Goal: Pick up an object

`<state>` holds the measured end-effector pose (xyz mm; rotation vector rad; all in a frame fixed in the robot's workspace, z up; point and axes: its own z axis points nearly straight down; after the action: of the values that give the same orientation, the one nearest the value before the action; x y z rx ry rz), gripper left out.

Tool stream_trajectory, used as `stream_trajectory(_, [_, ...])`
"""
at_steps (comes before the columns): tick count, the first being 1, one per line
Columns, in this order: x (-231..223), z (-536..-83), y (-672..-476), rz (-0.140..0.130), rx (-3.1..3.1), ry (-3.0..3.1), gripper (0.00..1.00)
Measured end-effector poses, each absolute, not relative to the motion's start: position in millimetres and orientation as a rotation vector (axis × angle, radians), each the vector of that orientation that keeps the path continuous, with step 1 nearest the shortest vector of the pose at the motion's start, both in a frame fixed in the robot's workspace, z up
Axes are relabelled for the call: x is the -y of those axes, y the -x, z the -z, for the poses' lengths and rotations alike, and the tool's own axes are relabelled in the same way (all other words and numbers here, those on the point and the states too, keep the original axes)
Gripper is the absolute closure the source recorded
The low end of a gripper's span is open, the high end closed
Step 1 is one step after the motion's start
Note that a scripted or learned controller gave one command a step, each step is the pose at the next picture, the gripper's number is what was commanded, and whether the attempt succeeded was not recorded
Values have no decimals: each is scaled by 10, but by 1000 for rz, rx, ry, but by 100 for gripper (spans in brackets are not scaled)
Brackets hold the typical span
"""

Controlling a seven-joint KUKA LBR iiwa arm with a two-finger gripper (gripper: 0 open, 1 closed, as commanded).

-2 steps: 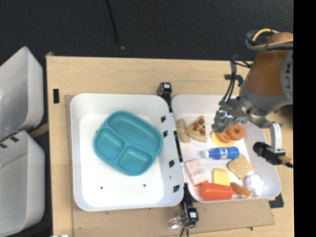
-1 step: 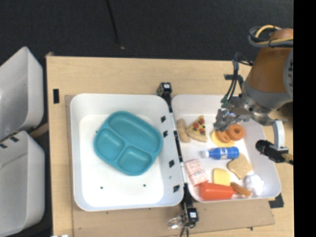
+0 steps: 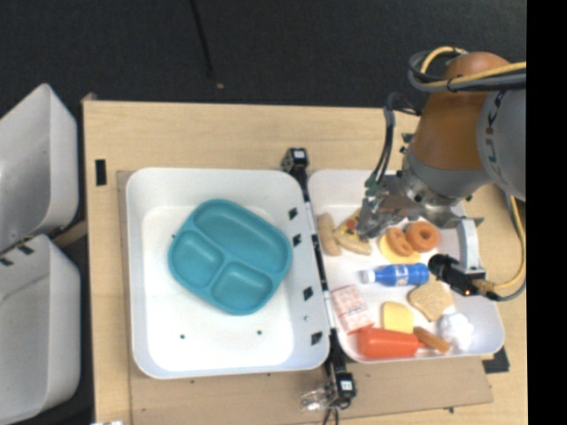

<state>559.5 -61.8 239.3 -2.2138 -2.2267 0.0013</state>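
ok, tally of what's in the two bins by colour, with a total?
Teal: 1, the divided plate in the left bin.
Orange: 3, donut, smaller orange piece, carrot-like piece.
Blue: 1, bottle.
Yellow: 1, cheese wedge.
Tan: 3, toast, pizza slice, long pale piece.
Pink: 1, packet.
White: 1, crumpled piece.
Total: 11, though clutter in the right bin may hide more.

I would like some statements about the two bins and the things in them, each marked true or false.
1. The teal plastic tray with three compartments lies in the left white bin. True.
2. The blue and white bottle stands upright. False: it lies on its side in the right white bin.
3. The gripper is over the right bin. True.
4. The orange ring-shaped doughnut rests on the teal tray. False: it is in the right bin.
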Motion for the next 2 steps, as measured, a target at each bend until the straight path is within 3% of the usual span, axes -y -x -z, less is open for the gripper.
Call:
stream_trajectory(1, [248, -2457, -5459, -1, 2226, 2213, 100])
stream_trajectory(2, [384, -2483, -5382, -3, 2220, 2219, 100])
